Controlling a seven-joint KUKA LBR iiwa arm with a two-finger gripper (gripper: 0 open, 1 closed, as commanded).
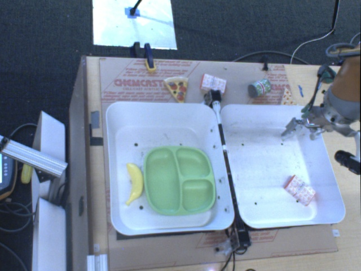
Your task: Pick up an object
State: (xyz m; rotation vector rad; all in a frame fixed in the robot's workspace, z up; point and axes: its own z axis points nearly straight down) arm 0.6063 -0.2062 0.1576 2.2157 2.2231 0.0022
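The right bin (265, 208) holds a small red-and-white packet (299, 189) near its front right corner. In the left bin (121, 123) a yellow banana (134, 183) lies against the left side of a green divided plate (180, 179). My gripper (300, 130) hangs over the right bin's back right part, well behind the packet and apart from it. Its fingers are spread open with nothing between them.
Behind the bins, the bench carries a toy pizza slice (177, 88), a red-and-white box (213, 83), a small can (260, 87) and another pizza slice (286, 95). A black divider (223, 145) runs between the bins. The arm's orange band (347, 75) is at the right edge.
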